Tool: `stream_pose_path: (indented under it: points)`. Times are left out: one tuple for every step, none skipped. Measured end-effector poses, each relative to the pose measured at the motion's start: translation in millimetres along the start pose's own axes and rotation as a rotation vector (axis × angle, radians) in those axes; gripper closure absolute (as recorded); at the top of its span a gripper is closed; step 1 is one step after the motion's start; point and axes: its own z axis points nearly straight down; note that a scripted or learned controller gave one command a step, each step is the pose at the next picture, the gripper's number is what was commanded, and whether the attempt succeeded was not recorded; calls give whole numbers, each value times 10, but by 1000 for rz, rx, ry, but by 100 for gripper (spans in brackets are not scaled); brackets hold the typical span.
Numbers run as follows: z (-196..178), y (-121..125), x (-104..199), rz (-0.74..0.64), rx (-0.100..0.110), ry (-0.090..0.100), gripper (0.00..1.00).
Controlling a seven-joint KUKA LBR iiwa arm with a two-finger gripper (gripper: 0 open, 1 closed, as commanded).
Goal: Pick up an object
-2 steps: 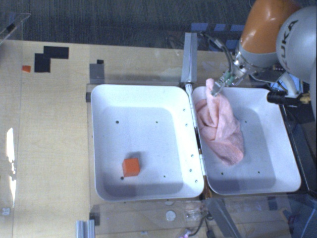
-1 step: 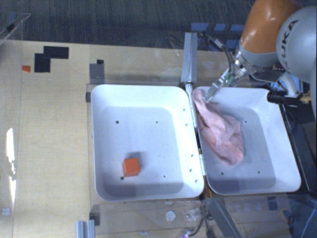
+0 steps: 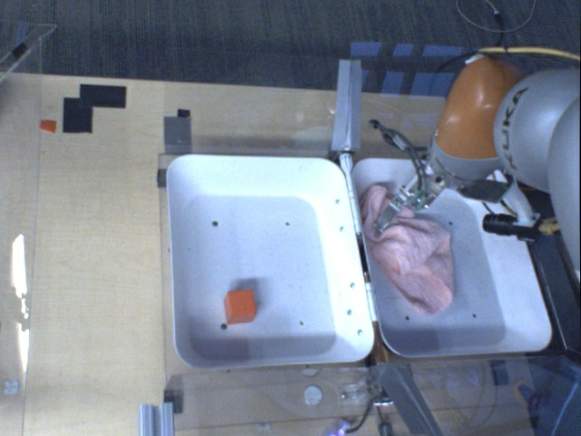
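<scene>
Nearest the camera, the front edge of the counter (image 3: 82, 334) runs pale and bare, with bits of metal bracket below the bins. Stepping up, the left bin (image 3: 195, 243) sits well to the left of the fingers, and in its near part lies a small orange block (image 3: 241, 306), on its own and far from the action. Across the divider, the right bin (image 3: 508, 321) carries a crumpled pink cloth (image 3: 413, 257), and that is where the play is: the cloth lies directly under and just in front of the fingers, its far fold bunched up toward them.

And there is the gripper (image 3: 406, 203), coming in from the right on the grey arm (image 3: 536, 125) with its orange band. The tips sit down in the top of the cloth; whether they are spread or pinched on fabric I cannot tell at this size, the metal blurs into the folds.

Risks from here: a soft cloth can slip through a shallow pinch, so a lift may bring up only a thin fold that slides free. A snagged fold could also drag the cloth over the bin's dividing wall toward the left.

Beyond the bins lie black blocks and a small orange square on the counter. No labels or writing can be read anywhere.
</scene>
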Motion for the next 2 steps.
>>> stream_pose_path:
  points:
    - [45, 74, -175, 102, 9, 21, 0]
    - [-99, 119, -217, 99, -9, -4, 100]
